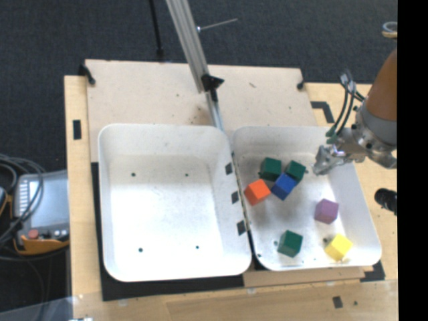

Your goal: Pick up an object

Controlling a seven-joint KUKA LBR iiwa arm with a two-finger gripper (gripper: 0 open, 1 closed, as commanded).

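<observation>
just gripper [324,160] above right bin [361,209]

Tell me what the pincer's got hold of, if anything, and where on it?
Nothing visible: the pincer hangs above the right bin, no block between its tips; the nearest green block lies apart from it.

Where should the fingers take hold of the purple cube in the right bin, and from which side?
Probably straight down from above, closing on two opposite side faces of the small purple cube. It sits apart from the other blocks in the right white bin, so its flat sides look free.
</observation>
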